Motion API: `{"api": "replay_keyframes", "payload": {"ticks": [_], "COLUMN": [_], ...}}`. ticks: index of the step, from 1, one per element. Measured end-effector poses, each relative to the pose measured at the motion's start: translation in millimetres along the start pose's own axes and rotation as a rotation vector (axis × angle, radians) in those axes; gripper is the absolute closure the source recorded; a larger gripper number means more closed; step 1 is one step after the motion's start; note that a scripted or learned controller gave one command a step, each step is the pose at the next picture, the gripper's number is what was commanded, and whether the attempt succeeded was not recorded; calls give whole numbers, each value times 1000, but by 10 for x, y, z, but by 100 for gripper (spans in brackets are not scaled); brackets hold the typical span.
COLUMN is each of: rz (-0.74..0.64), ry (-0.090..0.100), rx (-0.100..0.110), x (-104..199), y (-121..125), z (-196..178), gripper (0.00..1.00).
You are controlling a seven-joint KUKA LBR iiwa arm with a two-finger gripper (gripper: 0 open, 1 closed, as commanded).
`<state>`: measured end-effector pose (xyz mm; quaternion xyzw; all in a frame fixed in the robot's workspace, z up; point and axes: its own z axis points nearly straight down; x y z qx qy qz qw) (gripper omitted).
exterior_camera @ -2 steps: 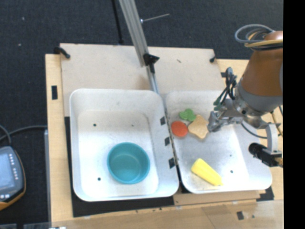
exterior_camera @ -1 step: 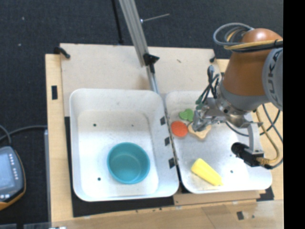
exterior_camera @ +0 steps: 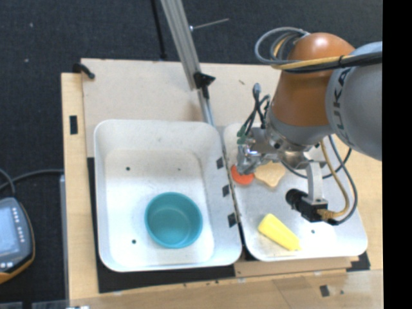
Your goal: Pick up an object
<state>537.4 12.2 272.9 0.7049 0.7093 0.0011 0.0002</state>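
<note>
One short descent away from contact, judging by the pose: gripper [exterior_camera: 246,161] hung low under the grey and orange arm [exterior_camera: 315,89], pointed down into the right bin [exterior_camera: 338,237] close to that bin's inner wall. Impossible to tell whether clenched or released, with cables and metal bunched around the tip; nothing visibly held. Just below the tip, touching it or very nearly so, a small orange-red disc [exterior_camera: 243,177], probably the thing being tried for, and awkwardly placed because of the wall right beside it, which leaves little room on that side. Just beside the disc, on the arm's side of the gripper, a pale beige chunk [exterior_camera: 271,175], close enough to be nudged or caught along with the disc. Farther out, toward the front rim and well apart from the tip, a yellow wedge [exterior_camera: 278,232], lying flat and loose with open floor all round, seemingly the easier pick. Across the divide, on the far side of the gripper from the arm, the left bin [exterior_camera: 129,153] with an upright teal bowl [exterior_camera: 173,219], well out of present reach. Farthest off, behind both bins, a slanting metal post [exterior_camera: 180,37] rising from the bench [exterior_camera: 129,89].
</note>
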Motion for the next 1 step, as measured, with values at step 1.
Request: {"api": "replay_keyframes", "payload": {"ticks": [1], "rz": [-1], "ry": [0], "rx": [4], "x": [586], "y": [3], "z": [172], "gripper": [100]}}
